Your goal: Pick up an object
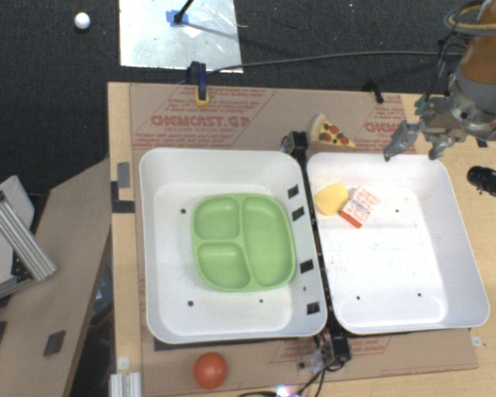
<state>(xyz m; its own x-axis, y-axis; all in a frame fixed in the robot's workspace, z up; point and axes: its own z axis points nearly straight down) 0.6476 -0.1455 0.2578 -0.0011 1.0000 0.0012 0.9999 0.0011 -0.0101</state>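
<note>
The grey two-finger gripper [419,145] hangs spread wide and grasping nothing above the far rim of the right shallow white bin [455,246], well apart from the yellow block [331,198].

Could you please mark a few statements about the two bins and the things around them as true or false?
1. The green divided tray lies in the left bin. True.
2. The yellow piece and the red-and-white packet lie in the right bin. True.
3. The gripper holds the yellow piece between its fingers. False: the gripper is above the right bin's far edge with its fingers apart, and the yellow piece lies on the bin floor.
4. The red ball lies inside the green tray. False: it sits outside the bins, in front of the left one.
5. The pizza-slice toy lies on the board behind the bins. True.
</note>
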